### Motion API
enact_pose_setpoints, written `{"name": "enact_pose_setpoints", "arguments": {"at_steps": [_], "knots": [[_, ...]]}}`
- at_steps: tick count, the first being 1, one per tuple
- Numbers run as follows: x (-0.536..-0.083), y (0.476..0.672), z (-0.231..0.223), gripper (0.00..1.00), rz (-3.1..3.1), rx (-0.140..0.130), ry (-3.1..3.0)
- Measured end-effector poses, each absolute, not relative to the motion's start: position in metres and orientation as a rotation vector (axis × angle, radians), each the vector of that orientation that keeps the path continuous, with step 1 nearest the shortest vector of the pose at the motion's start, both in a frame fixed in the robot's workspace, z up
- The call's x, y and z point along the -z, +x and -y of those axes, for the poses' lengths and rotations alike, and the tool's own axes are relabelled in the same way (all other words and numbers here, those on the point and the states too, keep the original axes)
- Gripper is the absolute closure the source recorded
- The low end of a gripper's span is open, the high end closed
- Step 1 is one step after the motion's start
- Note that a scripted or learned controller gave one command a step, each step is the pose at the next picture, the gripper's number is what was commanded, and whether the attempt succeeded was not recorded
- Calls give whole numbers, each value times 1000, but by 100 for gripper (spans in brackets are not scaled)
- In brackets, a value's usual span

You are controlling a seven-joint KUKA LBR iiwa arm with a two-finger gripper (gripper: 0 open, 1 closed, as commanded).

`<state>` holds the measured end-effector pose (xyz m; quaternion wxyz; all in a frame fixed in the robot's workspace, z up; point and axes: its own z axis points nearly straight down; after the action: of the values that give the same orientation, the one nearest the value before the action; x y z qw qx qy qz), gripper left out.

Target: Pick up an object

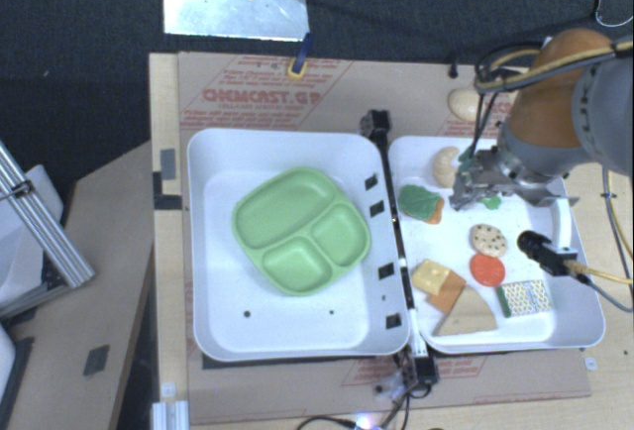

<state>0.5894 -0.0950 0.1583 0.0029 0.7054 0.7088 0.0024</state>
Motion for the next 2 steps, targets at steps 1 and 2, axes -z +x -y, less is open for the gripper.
{"name": "enact_pose_setpoints", "arguments": {"at_steps": [1,2], "knots": [[-216,582,99,100,-2223,-5,2214],[-225,583,99,100,-2225,-3,2215]]}}
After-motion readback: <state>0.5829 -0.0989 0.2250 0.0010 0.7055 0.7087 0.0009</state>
